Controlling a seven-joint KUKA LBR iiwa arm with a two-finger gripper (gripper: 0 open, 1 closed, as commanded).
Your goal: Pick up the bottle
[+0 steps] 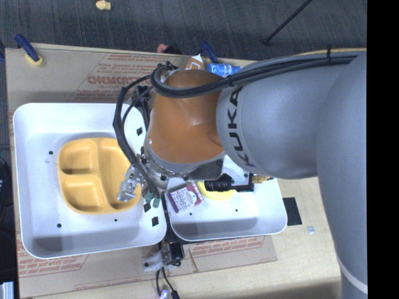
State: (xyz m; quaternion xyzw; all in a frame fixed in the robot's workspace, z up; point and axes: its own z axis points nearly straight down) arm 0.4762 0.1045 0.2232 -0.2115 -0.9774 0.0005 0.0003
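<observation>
Camera view from above, and the grey arm (pixel 293 117) sweeps in from the right, its orange band (pixel 184 120) hanging over the seam between the two bins. It covers most of the right bin (pixel 268 220), so little of what lies there can be read. The gripper (pixel 131 189) is down low over the left bin (pixel 31 167), right at the near edge of the yellow compartment tray (pixel 87 176). Whether it is spread or closed I cannot tell, and nothing shows pinched in it. The bottle (pixel 184 198) is, by my best guess, the small maroon-and-white labelled thing lying flat in the right bin, just beside the dividing rims, with a yellow thing (pixel 215 195) touching its far side. If so, the gripper sits on the wrong side of the divide, close to its target but not above it. A blue-and-white item (pixel 222 69) peeks out past the arm at the far edge, too hidden to name.
</observation>
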